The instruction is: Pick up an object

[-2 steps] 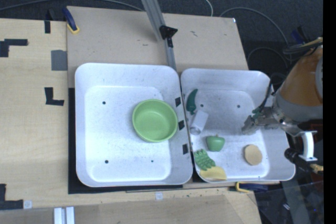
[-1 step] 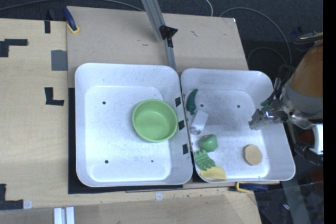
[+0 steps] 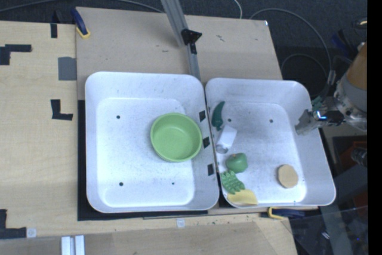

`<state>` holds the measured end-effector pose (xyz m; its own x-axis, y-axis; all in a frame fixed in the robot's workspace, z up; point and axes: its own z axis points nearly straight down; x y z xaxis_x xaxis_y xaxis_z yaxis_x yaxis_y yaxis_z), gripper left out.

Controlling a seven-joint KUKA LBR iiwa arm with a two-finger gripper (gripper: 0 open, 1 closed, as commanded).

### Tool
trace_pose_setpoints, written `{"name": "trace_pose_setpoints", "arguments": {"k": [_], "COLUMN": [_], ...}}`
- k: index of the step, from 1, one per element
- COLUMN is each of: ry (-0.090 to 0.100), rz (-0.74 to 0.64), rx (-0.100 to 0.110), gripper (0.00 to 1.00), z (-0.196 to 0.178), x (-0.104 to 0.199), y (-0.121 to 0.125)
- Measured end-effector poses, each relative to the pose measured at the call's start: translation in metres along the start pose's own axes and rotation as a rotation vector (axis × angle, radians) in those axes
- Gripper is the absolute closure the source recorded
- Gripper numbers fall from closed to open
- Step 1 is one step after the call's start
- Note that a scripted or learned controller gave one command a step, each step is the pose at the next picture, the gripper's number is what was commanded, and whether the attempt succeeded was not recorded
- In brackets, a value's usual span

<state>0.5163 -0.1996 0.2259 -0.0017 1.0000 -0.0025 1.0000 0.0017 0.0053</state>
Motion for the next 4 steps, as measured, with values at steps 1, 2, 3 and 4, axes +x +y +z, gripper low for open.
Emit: {"name": "trace_pose_setpoints", "arguments": {"k": [1, 2, 3, 4], "ry": [0.0, 0.004, 0.004, 0.005], "rz": [0.0, -0.004, -0.005, -0.006], "rx": [0.001, 0.007, 0.008, 0.006], "gripper": [1.0, 1.0, 1.0, 1.0], "z": [-0.053, -0.035, -0.019, -0.025], "x": [0.0, 0.05, 0.108, 0.163], "y": [0.001, 0.009, 0.015, 0.018]}}
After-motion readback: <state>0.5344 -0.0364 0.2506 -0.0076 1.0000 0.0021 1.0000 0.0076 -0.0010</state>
